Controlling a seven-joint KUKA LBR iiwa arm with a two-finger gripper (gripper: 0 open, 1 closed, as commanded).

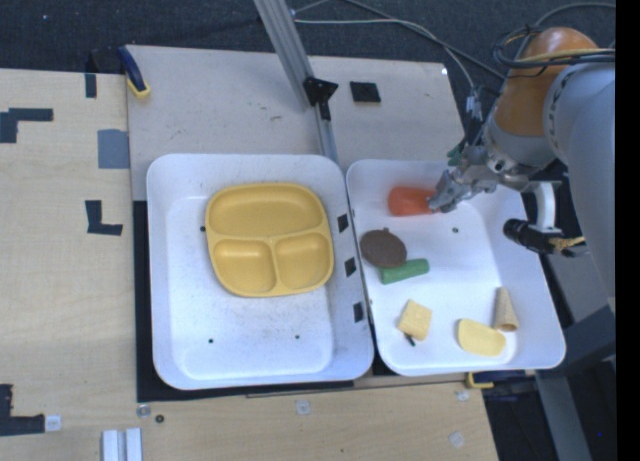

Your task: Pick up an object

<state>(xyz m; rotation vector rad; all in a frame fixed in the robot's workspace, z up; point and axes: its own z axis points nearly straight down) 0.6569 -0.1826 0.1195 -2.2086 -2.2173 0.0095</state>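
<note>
The pincer (443, 199) sits low against the orange piece (407, 201) just to its left, apparently lining up a grasp; its grip state cannot be told.

Two white bins side by side on the tabletop (240, 99). Left bin (170, 279): one yellow divided plate (270, 239), three compartments. Right bin (530, 319): orange-red piece (405, 201) near the far wall, end effector (443, 199) low over its right end, touching or nearly so. Nearer the middle, a brown disc (382, 247) against a green stick (405, 271). Front area: yellow cube (415, 319), yellow slice (481, 338), tan cone (504, 308).
</note>
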